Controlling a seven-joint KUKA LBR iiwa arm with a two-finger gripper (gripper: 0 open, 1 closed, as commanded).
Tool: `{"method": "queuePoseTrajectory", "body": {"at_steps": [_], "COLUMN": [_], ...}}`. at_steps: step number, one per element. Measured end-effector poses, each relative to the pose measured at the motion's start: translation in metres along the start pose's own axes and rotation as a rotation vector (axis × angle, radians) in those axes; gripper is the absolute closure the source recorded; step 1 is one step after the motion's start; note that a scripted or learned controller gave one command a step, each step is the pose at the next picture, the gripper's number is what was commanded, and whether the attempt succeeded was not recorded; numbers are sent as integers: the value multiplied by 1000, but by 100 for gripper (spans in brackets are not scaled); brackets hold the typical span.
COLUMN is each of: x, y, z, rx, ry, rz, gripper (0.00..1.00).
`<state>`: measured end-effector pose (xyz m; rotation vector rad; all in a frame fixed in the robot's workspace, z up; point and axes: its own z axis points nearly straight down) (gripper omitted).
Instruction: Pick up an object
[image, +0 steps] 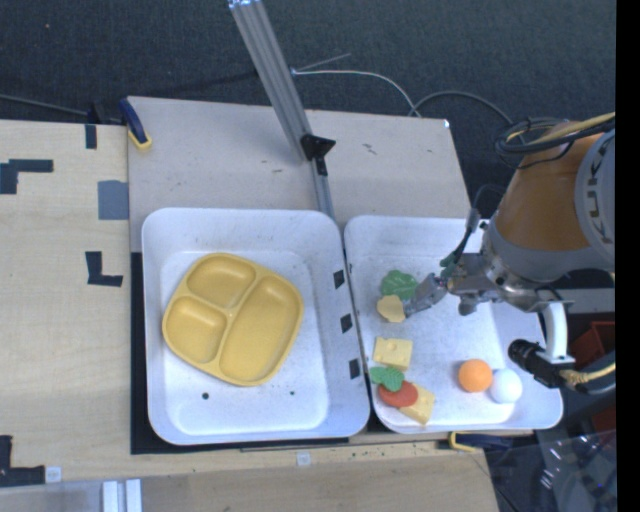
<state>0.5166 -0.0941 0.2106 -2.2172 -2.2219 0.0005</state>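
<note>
While the claw (432, 293) hangs low in the right bin (450, 235), just beside the small yellow piece (391, 309) and green leaf (399, 283), I cannot tell its opening; it should centre over one item, clear of neighbours.

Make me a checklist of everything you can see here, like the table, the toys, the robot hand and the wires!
Surface: bench with two white bins, left bin and right bin.
Job's things: green piece, yellow lump, yellow block, red-and-green piece, orange ball, white ball, all in the right bin.
Clutter: yellow divided tray in the left bin.
Grippers: gripper low beside the green piece.
Cables: white cable behind the bench.
Surroundings: metal pole.
</note>
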Motion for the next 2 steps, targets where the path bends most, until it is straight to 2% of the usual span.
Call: {"method": "queuePoseTrajectory", "body": {"at_steps": [1, 2], "x": [-40, -99], "y": [9, 41], "z": [1, 124], "rx": [-1, -2], "ry": [-2, -4], "rz": [3, 4], "gripper": [0, 0]}}
